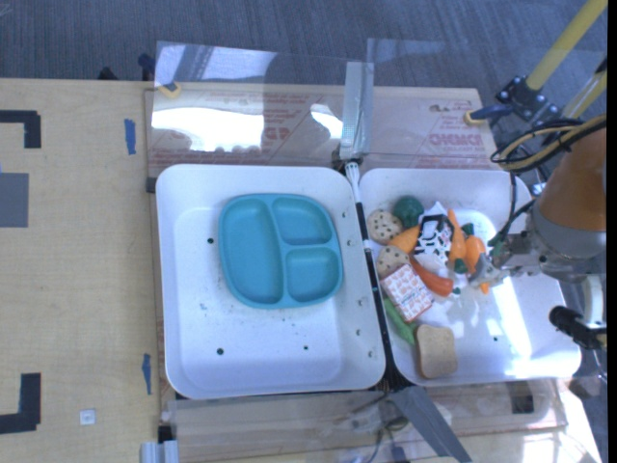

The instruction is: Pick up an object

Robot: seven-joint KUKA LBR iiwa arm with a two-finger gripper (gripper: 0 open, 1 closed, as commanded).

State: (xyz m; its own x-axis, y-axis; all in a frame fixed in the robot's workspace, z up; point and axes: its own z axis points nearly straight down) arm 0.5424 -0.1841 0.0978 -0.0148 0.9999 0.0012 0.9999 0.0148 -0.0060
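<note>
The right white bin (540, 355) holds a heap of toy food along its left side. There are two cookies (384, 226), a dark green ball (408, 207), a black-and-white toy (436, 239) and orange pieces (470, 249). A red-and-white checkered piece (409, 292), a green strip (400, 324) and a slice of bread (437, 350) lie nearer the front. My gripper (488, 264) reaches in from the right and hangs low over this bin, at the right edge of the heap beside the orange pieces. I see nothing held in it.
The left white bin (193, 336) carries a teal divided plate (280, 249). A metal divider (356, 114) and clear panels stand behind the bins. Cables and a yellow pole (569, 37) crowd the upper right. Bare white floor shows at the right bin's front right.
</note>
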